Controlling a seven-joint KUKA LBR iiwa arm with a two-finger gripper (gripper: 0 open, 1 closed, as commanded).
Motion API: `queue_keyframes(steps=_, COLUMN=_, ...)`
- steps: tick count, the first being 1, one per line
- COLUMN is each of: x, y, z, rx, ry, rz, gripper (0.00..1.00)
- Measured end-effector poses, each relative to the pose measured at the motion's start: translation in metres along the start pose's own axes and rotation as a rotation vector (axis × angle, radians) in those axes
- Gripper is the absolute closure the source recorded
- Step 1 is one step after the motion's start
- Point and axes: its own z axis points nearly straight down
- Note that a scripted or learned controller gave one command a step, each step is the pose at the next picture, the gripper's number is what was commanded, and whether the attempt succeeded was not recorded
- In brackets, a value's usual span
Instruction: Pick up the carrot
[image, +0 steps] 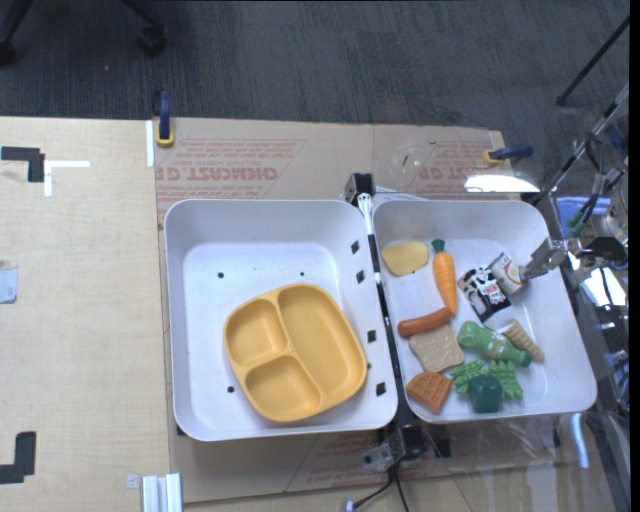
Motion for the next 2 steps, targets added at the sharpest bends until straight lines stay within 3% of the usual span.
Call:
queue_keyframes(steps=1, x=0.055, y=0.041, z=0.145, rx=-0.001, ry=0.0, rz=-0.071, gripper=0.0)
queue_keyframes(steps=2, x=0.09, y=0.094, z=0.151, rx=-0.002, ry=0.0, rz=0.118, gripper=0.0)
